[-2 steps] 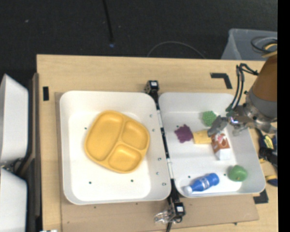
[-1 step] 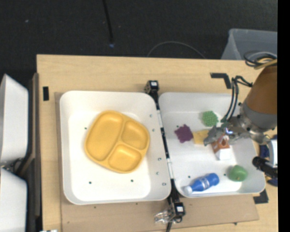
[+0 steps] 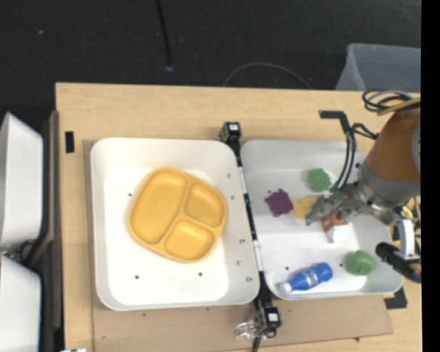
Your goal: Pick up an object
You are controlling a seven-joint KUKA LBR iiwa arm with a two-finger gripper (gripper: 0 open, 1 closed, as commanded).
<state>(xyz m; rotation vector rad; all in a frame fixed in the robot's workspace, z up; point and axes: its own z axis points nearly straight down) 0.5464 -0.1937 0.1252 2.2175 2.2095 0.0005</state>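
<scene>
a light wooden counter is seen from above, carrying two shallow white bins side by side. the left bin is taken up in its middle by a yellow plate divided into three compartments, lying flat and slightly turned. the right bin is joined to the left one along a dark hinged seam and holds several small things.

the grey arm, with its orange band, is seen reaching in from the right over the right bin's far right part. the tool is lowered near the bin's middle right, just above or against a small white and orange block; whether anything sits between its fingers cannot be told, and its state, open or closed, cannot be told either.

a blue bottle with a white cap lies on its side near the bin's front edge. a green ball-like thing rests to the right of the bottle, close to the front right corner. a purple object lies left of the tool, apart from it. a green knobbly object sits toward the back, above the tool. a small yellow piece lies between the purple object and the tool, just beside the tool.
</scene>
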